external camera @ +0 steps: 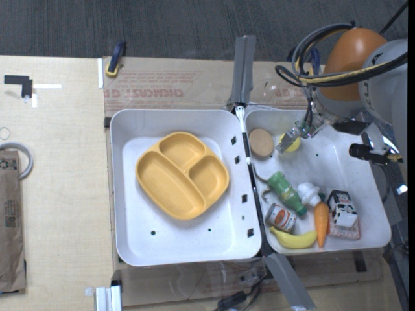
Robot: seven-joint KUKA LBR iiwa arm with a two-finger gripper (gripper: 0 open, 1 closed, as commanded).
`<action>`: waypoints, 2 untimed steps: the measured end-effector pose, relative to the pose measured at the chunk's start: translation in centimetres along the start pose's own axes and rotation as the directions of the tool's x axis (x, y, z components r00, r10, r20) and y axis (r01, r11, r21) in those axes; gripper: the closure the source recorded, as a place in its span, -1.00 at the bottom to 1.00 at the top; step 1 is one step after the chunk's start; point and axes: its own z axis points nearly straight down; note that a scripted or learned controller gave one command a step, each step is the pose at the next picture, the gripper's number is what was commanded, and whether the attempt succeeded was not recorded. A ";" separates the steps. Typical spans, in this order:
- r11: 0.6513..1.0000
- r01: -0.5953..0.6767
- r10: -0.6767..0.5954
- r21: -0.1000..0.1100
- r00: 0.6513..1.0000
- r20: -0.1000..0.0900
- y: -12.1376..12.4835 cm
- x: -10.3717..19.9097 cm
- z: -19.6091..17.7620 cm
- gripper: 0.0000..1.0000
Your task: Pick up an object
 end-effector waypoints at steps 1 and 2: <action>0.997 -0.080 0.080 -0.002 0.997 0.001 -0.6 -0.9 -3.5 1.00; 0.987 -0.163 0.163 0.000 0.987 0.000 2.7 3.9 -12.9 1.00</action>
